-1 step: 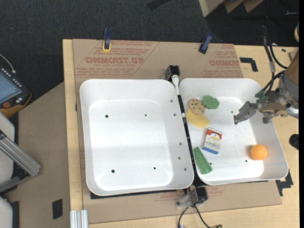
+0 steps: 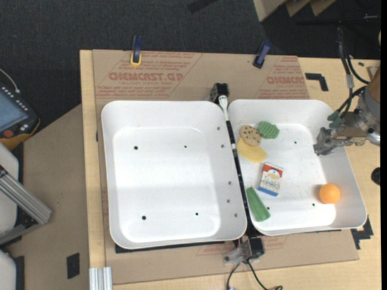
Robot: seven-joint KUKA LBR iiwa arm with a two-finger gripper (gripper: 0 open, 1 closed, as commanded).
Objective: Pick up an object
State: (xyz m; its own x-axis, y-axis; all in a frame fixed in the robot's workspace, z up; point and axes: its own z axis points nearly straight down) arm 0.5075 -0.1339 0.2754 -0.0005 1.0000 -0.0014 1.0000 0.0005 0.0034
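Tool [image 2: 325, 142] hangs over the right white plastic bin's [image 2: 302, 109] far-right edge, its state indeterminate. Nearest candidate, the small orange ball [image 2: 329, 193], lies just toward the camera from it.

Six small objects lie in the right bin [image 2: 302, 222]. A tan cookie [image 2: 250, 134] touches a green ridged piece [image 2: 268, 129] near the back. A yellow piece [image 2: 251, 152] sits just in front of the cookie. A small red-white-blue box [image 2: 271, 179] lies mid-bin, a green stick [image 2: 258, 204] beside the divider, an orange ball [image 2: 329, 193] front right.
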